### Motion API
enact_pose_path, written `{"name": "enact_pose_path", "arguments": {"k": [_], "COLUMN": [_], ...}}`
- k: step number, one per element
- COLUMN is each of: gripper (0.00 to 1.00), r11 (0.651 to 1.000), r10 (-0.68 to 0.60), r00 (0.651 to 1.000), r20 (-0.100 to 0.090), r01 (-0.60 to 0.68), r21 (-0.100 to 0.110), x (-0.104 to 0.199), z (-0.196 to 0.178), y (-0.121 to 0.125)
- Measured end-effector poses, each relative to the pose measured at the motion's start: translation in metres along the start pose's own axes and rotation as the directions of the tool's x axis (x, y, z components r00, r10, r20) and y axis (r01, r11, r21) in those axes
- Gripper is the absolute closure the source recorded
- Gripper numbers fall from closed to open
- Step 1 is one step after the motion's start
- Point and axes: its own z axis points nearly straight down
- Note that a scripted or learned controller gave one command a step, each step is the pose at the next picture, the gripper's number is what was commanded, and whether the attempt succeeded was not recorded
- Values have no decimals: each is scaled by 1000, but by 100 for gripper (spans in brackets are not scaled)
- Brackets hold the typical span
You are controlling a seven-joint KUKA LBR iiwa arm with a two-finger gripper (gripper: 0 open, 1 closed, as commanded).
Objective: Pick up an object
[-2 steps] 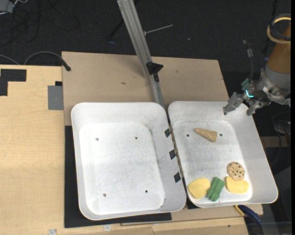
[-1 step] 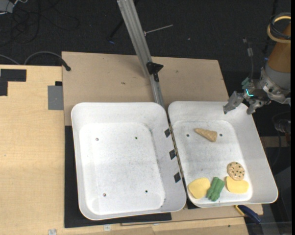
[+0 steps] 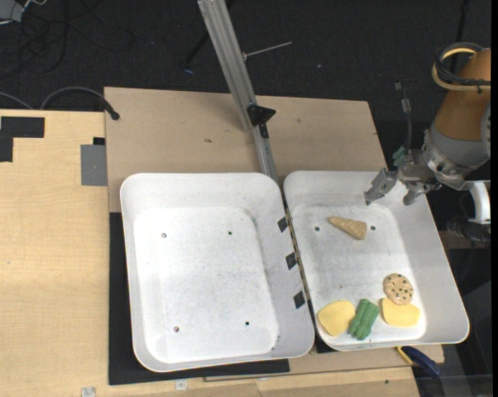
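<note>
In the right bin point(image 3: 431, 246) a tan wedge-shaped piece point(image 3: 349, 227) lies near the middle. Along the bin's front sit a round speckled cookie point(image 3: 397, 288), a yellow piece point(image 3: 400, 313), a green piece point(image 3: 365, 318) and another yellow piece point(image 3: 336, 318). My gripper point(image 3: 395, 188) hangs over the back right corner of this bin, up and to the right of the tan wedge. Its two fingers are spread apart with nothing between them.
The left bin point(image 3: 150, 197) lies beside the right one, joined by black clips point(image 3: 292, 260). A slanted metal rail point(image 3: 237, 77) rises behind the bins. Wooden boards cover the bench at the left and back.
</note>
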Motion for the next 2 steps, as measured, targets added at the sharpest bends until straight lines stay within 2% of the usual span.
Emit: {"name": "enact_pose_path", "arguments": {"k": [2], "gripper": [0], "r11": [1000], "r10": [-1], "r00": [1000], "r20": [0], "r01": [1], "r21": [0], "x": [5], "z": [83], "y": [3]}}
